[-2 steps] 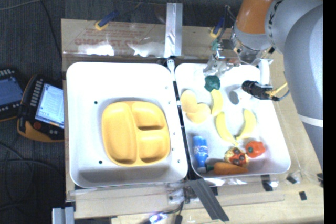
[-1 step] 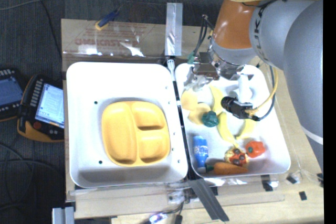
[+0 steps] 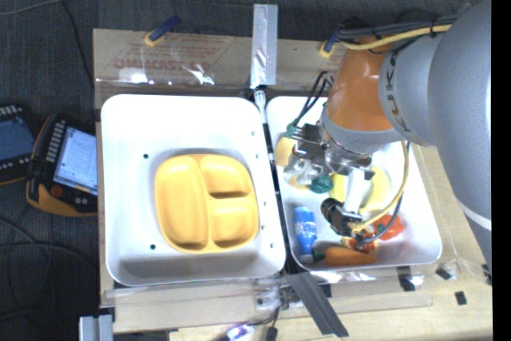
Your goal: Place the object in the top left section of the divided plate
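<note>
Your gripper [image 3: 331, 172] sits low in the right bin [image 3: 423, 247], over a heap of small items near its centre; I cannot tell its state. The object to move is not yet identifiable; candidates include a blue item [image 3: 304, 226] and an orange item [image 3: 345, 256] by the bin's front edge. The yellow divided plate [image 3: 207, 200] lies in the left bin [image 3: 128, 132], all sections bare. Confirm a secure grasp before lifting, clear the wall between bins, then descend squarely over the top left section.
</note>
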`<state>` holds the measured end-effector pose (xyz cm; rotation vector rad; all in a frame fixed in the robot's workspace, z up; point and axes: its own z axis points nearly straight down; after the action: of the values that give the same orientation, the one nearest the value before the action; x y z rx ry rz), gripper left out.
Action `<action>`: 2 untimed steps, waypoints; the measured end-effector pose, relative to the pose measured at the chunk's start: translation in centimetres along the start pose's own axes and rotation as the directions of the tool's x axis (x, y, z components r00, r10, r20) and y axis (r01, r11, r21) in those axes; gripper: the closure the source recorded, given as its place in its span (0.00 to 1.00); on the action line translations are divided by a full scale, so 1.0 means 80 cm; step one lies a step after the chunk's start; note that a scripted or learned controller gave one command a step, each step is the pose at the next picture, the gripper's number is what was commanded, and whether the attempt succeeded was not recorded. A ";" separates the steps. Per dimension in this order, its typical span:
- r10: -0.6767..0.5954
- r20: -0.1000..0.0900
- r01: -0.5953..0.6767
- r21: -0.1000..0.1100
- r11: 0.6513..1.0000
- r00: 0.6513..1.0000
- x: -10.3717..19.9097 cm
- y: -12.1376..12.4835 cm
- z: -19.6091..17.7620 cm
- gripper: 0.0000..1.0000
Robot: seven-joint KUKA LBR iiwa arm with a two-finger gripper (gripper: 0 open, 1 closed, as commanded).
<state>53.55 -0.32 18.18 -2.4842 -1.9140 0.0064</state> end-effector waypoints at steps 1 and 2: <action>0.108 0.002 -0.108 -0.002 0.994 0.994 -0.036 0.080 -0.001 1.00; 0.084 0.004 -0.084 -0.004 0.996 0.996 -0.068 0.033 -0.027 1.00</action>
<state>54.72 -6.29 20.32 -2.5671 -1.8104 0.0085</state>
